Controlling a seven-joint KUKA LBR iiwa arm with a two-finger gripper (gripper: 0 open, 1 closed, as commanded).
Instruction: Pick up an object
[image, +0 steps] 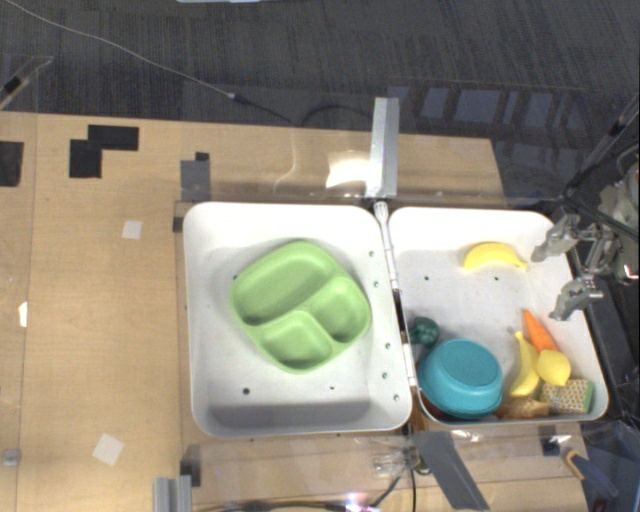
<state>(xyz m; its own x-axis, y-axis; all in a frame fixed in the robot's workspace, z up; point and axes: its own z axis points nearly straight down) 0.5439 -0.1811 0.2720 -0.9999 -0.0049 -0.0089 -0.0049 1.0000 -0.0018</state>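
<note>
The gripper (572, 262) is seen open and empty at the right bin's (440, 222) right rim, the carrot (538, 331) lying nearest, just below-left, long axis diagonal.

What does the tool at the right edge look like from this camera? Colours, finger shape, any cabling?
The tool is bare silvery metal with two slim fingers, each angular and bracket-like. Behind them sits a darker grey-black body, with thin dark cables running up and to the right. No markings are legible at this size.

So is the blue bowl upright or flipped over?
Upright: the blue bowl in the right bin shows its open mouth and inner floor facing up.
</note>
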